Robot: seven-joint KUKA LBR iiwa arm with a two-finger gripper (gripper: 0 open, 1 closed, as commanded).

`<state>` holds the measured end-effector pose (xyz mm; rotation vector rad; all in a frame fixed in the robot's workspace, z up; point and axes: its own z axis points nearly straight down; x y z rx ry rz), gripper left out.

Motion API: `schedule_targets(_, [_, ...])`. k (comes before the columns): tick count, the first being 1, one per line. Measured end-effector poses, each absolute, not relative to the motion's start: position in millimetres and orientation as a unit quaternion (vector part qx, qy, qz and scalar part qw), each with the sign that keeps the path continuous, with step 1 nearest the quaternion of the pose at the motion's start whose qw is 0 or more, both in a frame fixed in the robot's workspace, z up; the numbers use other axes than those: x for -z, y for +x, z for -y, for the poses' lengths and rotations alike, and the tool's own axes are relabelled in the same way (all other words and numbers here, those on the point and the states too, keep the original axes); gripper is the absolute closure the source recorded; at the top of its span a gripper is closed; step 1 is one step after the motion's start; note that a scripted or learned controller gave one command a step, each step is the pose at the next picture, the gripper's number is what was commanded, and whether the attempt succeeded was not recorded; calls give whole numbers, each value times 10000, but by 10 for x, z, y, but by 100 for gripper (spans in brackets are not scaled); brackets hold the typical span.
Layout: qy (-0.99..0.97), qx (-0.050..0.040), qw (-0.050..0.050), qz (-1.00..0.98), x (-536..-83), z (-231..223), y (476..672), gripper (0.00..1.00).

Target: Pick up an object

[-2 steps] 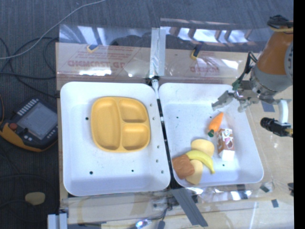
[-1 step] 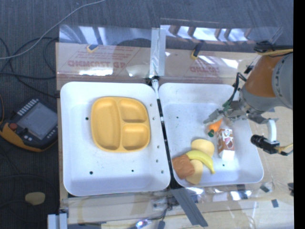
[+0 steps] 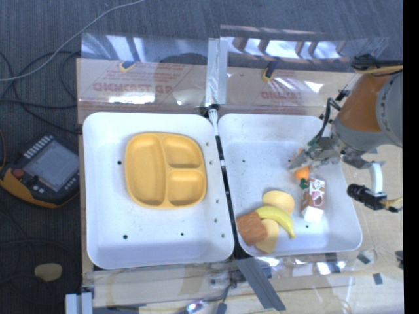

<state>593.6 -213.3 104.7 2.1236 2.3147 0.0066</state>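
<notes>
Gripper (image 3: 306, 159) of the grey and orange arm sits low in the right white bin (image 3: 252, 133), in the right middle of the frame; whether its fingers are apart or closed I cannot tell. Just below its tip, almost touching it, lies a small orange object (image 3: 302, 173), maybe a toy carrot, but it is too small to be sure. A little lower and to the right lies a small carton (image 3: 314, 196) with a red and white printed label; the writing on it is too small to read. Further down, at the lower left of this bin, a yellow banana (image 3: 278, 219) rests across a pale yellow round fruit (image 3: 279, 200), and a brown rounded object (image 3: 251, 227) lies just beside them on the left.

The left white bin (image 3: 105, 241) carries a yellow divided tray (image 3: 165, 170) with three compartments. Behind the bins, in the upper part of the frame, a cardboard panel (image 3: 137, 87) under clear film shows faded red printing, upside down and not readable. At the left edge of the frame a control pendant (image 3: 40, 171) with a dark screen lies on the floor.
</notes>
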Motion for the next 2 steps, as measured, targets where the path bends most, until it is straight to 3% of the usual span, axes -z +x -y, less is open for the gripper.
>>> schedule_targets(1, [6323,1,2,-7748,-1452,2196,6431,100])
schedule_targets(2, [6449,3,0,-7642,-2306,1392,5761,100])
